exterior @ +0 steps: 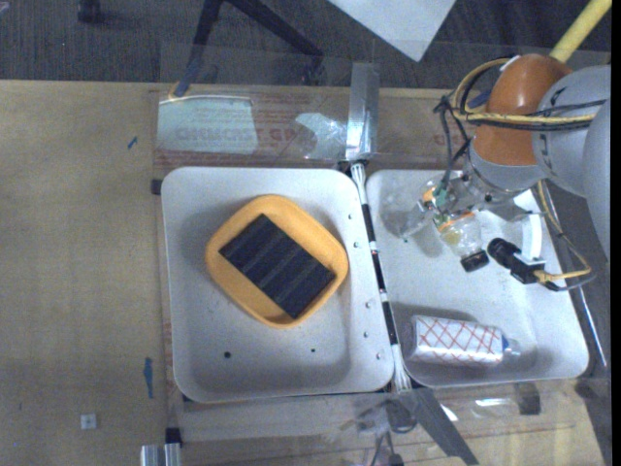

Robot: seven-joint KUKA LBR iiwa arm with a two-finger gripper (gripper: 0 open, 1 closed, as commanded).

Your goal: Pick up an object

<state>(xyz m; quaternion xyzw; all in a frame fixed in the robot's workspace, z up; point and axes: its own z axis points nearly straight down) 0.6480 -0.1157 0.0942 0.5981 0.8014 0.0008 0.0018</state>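
Red-checked tube lies in right bin; yellow tray in left bin.

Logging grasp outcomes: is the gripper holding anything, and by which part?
Cannot be told: the gripper sits low in the right bin, too blurred to show a hold. The red-checked packet lies apart from it.

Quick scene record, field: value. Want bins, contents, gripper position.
left bin: one yellow block with a black slatted top, lying at a diagonal near the middle
right bin: one white pack with red crosshatch, lying flat by the near wall
gripper: over the far part of the right bin, apart from the pack
grasp: cannot tell
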